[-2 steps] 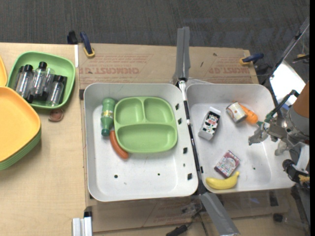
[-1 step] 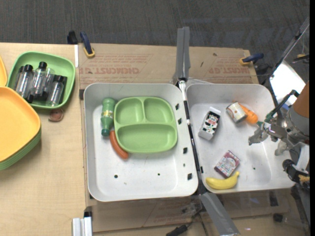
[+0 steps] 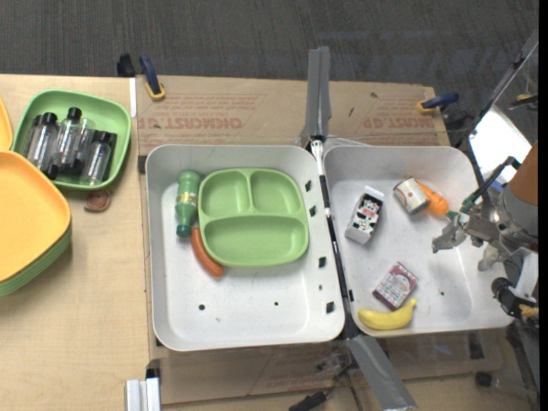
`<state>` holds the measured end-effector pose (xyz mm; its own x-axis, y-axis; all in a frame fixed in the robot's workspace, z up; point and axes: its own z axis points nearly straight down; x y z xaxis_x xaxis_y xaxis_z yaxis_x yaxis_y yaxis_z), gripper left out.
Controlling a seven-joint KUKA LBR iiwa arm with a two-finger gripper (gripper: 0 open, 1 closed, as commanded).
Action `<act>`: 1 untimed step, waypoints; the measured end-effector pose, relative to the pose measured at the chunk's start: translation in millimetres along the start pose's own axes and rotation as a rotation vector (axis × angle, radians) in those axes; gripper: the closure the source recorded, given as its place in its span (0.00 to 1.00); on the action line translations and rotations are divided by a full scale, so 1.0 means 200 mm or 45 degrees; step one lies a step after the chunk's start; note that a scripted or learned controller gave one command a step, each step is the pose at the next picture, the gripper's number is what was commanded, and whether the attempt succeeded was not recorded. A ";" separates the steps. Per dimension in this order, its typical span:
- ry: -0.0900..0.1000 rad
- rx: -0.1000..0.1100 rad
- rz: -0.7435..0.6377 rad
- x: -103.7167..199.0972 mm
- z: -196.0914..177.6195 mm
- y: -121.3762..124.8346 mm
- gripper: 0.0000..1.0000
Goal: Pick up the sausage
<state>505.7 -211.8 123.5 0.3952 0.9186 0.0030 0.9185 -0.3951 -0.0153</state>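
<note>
The sausage (image 3: 205, 253) is a short orange-red piece lying in the left bin (image 3: 248, 315), tucked against the lower left edge of a green divided plate (image 3: 253, 215). My gripper (image 3: 463, 253) hangs over the right side of the right bin (image 3: 445, 302), far to the right of the sausage. Its fingers are spread apart, and nothing sits between them.
A green bottle (image 3: 187, 200) lies just above the sausage. The right bin holds a white carton (image 3: 366, 216), a small can with an orange piece (image 3: 419, 196), a pink packet (image 3: 395, 285) and a banana (image 3: 387, 316). A green tray of bottles (image 3: 72, 139) and yellow plates (image 3: 30, 229) sit at left.
</note>
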 end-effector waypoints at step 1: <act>0.000 0.000 0.000 0.00 0.00 0.00 0.00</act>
<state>505.7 -211.8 123.5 0.3952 0.9186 0.0030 0.9185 -0.3951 -0.0153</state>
